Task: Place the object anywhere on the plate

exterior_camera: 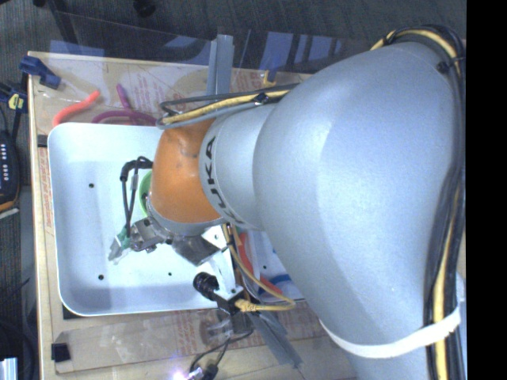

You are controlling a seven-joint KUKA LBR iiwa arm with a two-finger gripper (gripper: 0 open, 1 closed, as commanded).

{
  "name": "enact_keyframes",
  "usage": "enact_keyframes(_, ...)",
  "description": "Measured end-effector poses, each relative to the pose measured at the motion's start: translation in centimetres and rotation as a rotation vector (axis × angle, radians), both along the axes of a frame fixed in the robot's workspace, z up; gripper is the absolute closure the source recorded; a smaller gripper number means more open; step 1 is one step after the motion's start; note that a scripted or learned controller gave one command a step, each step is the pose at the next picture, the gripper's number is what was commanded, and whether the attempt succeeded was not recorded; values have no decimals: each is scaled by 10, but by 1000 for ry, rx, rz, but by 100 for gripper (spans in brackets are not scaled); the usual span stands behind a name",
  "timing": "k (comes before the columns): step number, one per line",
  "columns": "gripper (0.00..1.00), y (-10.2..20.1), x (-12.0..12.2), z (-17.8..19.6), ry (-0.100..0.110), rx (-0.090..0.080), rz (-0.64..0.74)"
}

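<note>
The green object [145, 190] peeks out just behind the jaws [120, 248], low in the shallow white bin [75, 212]; their opening cannot be told, so a grasp looks pending

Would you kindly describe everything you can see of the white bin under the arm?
The white bin is a shallow tray of smooth, plastic-looking material with rounded corners and a low raised rim, resting on the wooden bench. A few small dark dots mark its floor. The arm covers its right part, and the tool sits low over the floor near the middle. A sliver of something green shows beside the orange band; what it is cannot be told.
</note>
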State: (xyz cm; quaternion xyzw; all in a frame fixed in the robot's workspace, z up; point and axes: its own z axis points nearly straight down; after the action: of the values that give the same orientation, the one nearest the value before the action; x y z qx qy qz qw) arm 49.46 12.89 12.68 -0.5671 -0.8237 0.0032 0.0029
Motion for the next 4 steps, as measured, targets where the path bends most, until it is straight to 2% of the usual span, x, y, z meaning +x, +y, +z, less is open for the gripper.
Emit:
enact_keyframes(1,0,67,-17,-33,-10,1,-83)
enact_keyframes(2,0,-17,-19,8,-5,1,-126)
enact_keyframes(3,0,60,-20,-31,-5,0,-336)
enact_keyframes(4,100,60,-20,-22,-1,-2,-332)
